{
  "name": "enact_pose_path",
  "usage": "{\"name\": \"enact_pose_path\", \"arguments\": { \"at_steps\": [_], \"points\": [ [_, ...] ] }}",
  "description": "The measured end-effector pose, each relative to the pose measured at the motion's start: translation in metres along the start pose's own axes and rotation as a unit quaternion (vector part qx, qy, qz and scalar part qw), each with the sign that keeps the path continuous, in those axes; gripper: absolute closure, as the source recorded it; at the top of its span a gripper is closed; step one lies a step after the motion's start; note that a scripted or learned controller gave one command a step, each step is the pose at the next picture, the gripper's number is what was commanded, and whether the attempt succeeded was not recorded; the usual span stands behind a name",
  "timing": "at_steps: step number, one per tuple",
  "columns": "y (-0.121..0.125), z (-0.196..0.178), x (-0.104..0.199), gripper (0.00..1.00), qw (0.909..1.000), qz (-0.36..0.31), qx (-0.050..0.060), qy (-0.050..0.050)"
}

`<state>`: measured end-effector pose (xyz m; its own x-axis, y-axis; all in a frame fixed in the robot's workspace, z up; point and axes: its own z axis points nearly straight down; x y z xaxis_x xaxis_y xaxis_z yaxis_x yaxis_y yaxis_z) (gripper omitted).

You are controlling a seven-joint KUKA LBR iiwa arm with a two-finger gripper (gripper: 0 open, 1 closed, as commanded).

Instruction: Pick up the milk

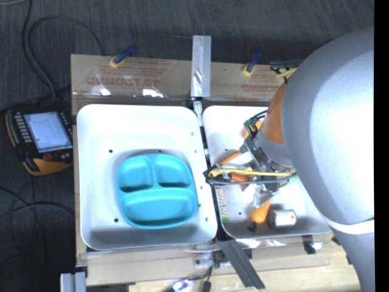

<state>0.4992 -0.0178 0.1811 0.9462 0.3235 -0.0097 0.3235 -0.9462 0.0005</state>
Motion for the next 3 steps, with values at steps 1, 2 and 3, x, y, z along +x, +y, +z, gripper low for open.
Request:
{"name": "enact_pose_path", "arguments": {
  "at_steps": [1,2,3],
  "points": [
    [0.062,-0.095,-0.005,0.0,0.9965,-0.084,-0.001,0.002],
    [0.008,-0.072,0.041,0.0,0.998,0.063,0.0,0.001],
    [-0.078,-0.025,0.067,0.0,0.998,0.063,0.0,0.001]
  ]
}}
